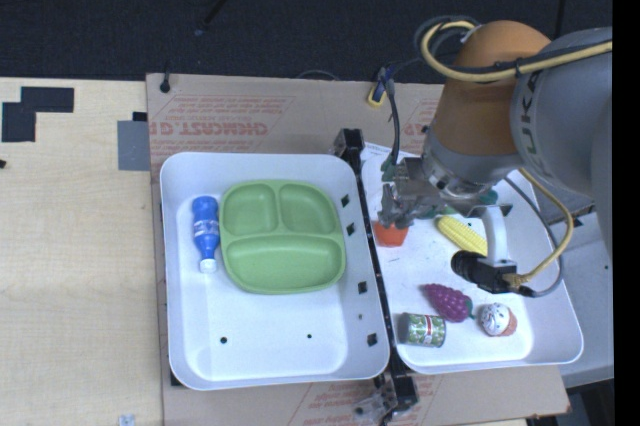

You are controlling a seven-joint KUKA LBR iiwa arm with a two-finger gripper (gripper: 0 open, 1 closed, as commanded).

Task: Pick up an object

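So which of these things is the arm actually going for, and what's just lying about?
In play: gripper, orange toy right under it.

Lying about: corn cob, purple grapes, can, round red-and-white toy, blue bottle, green plate.

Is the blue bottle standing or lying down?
Lying down: the blue bottle rests lengthwise in the left bin, beside the green plate.

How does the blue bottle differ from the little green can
The blue bottle lies in the left bin beside the green plate; the green can lies in the right bin near the purple grapes. The bottle is longer and slimmer, the can short and stubby. Both lie on their sides.
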